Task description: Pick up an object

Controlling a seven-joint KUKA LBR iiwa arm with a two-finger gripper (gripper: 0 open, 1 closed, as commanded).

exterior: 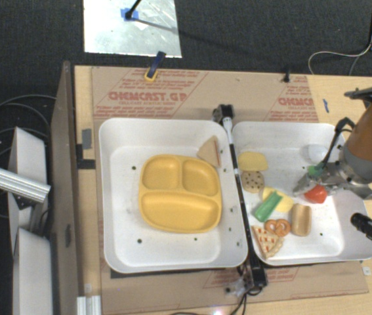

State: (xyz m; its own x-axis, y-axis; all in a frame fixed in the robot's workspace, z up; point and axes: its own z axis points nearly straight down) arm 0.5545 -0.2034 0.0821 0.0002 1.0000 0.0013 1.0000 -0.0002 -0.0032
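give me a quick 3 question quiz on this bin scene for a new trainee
1. True or false: the yellow three-compartment plastic tray lies in the right white bin.
2. Which lies nearest the two-finger gripper? A) brown bread-roll toy B) red pepper-like toy C) tan wedge-shaped toy
3. Fill in: the green stick-shaped toy lies in the ____ bin.

Key
1. False: the tray lies in the left white bin.
2. B: the red toy sits right beside the gripper tip; whether it is gripped cannot be told.
3. Right, near the divider, above the pretzel-shaped toy.
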